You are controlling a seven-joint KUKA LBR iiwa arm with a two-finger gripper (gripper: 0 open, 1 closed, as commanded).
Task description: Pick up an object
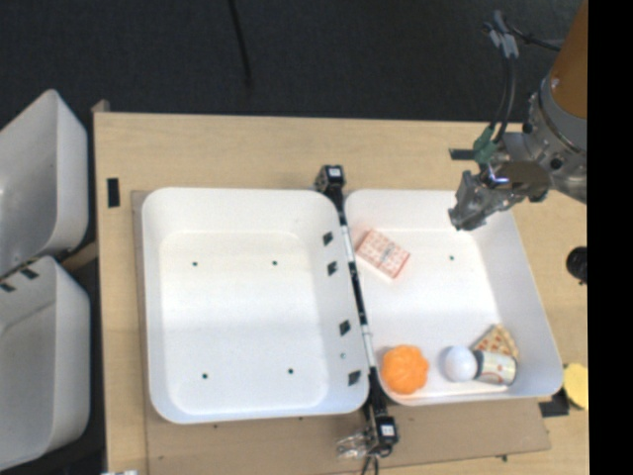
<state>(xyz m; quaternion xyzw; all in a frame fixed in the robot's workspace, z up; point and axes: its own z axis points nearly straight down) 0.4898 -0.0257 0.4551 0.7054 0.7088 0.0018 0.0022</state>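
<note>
Pincer hovers near the right bin's far rim, well apart from the orange ball.

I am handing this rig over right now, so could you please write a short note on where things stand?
Gripper: hanging over the far edge of the right bin, nothing seen in it; whether it is open or shut cannot be told.
Things: pink patterned packet lies in the right bin near the divider; orange ball, white ball and a small tan-patterned item sit together along the near wall. Left bin sits beside it.
Done: nothing picked yet.
Left: choose an object, descend, grasp and lift; the packet looks nearest.
</note>
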